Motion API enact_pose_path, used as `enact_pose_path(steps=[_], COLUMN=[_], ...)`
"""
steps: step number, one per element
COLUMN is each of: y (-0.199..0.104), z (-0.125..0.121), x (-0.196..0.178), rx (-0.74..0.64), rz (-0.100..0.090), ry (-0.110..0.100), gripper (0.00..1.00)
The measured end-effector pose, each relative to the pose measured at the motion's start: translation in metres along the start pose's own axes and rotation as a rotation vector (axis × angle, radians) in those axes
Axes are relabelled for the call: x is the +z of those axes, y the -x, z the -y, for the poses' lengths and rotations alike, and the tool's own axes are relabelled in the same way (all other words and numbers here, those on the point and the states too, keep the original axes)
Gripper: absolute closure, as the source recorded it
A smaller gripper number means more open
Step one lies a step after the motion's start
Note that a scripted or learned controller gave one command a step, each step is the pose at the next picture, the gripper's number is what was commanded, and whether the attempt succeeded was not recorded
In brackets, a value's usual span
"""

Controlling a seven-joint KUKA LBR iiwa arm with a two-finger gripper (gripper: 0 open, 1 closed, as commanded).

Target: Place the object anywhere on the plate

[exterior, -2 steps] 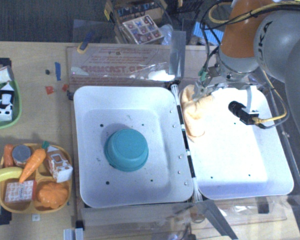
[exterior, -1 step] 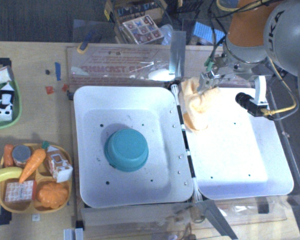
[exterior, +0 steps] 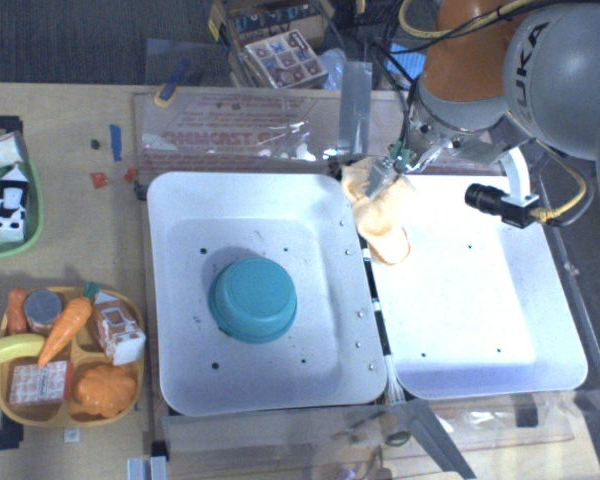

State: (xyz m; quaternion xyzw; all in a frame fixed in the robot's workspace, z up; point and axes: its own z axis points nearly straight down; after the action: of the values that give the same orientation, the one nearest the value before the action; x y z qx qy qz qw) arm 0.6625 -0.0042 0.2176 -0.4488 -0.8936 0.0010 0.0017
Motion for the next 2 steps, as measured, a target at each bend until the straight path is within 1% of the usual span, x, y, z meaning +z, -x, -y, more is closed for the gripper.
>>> enact_pose_path(steps=[1,2], y=[-0.045,-0.077], z=[-0.029,-0.056], x=[-0.009,0.000], rx=[-0.399,-0.794], rz=[0.002,0.003], ry=[0.003,0.004], gripper=[1.00,1.00])
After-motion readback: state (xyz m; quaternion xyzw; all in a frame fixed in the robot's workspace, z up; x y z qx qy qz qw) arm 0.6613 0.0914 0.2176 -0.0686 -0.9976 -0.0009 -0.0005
